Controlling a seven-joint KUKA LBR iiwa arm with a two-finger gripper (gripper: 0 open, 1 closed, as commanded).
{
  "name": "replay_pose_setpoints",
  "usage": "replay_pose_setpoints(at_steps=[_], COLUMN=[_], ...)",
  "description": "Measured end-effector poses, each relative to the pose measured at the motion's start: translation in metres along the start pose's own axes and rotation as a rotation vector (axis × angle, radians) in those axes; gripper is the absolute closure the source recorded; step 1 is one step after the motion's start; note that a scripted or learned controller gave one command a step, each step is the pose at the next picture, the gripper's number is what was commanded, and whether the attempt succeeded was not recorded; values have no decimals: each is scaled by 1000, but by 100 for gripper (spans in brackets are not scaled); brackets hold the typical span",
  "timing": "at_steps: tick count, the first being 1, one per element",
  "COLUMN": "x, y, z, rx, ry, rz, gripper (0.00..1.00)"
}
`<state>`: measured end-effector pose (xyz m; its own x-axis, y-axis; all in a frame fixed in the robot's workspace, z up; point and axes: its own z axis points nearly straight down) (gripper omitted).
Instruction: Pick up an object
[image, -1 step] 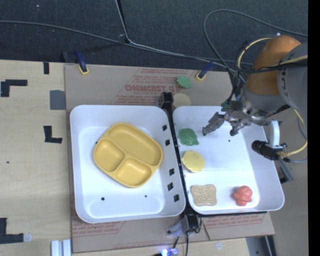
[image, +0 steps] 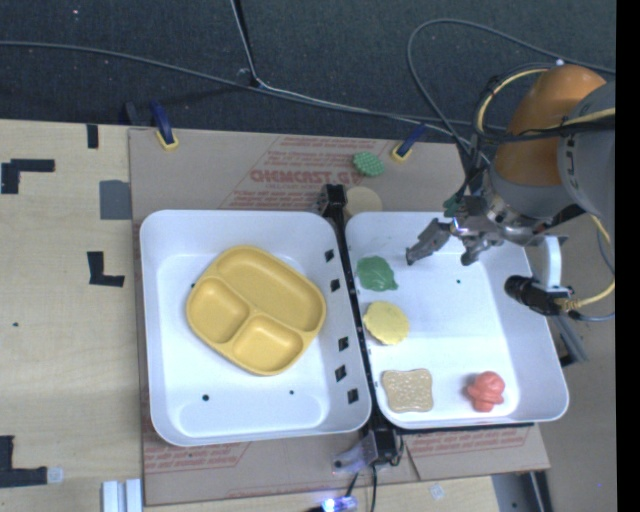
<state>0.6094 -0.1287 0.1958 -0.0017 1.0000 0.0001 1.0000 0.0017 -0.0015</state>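
My gripper (image: 442, 250) hangs over the back of the right bin (image: 520, 330), its two fingers spread apart with nothing between them. To its lower left a green leaf-shaped piece (image: 376, 273) lies near the bin's left wall. Below that sits a yellow rounded piece (image: 385, 323). A tan toast-like slab (image: 407, 390) rests at the front of the bin, and a red piece (image: 485, 390) stands to its right. All of them lie apart from the gripper.
The left bin (image: 170, 400) holds a yellow divided plate (image: 256, 309). A small green object (image: 368, 162) lies on the cardboard behind the bins. Cables trail over the back. The grey arm (image: 560, 130) with its orange band fills the upper right.
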Motion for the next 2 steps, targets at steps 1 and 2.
replay_pose_setpoints(at_steps=[1, 2], x=[2, 9], y=[5, -2], z=[46, 94], rx=[4, 5], ry=[-1, 0], rz=[0, 0], gripper=[0, 0])
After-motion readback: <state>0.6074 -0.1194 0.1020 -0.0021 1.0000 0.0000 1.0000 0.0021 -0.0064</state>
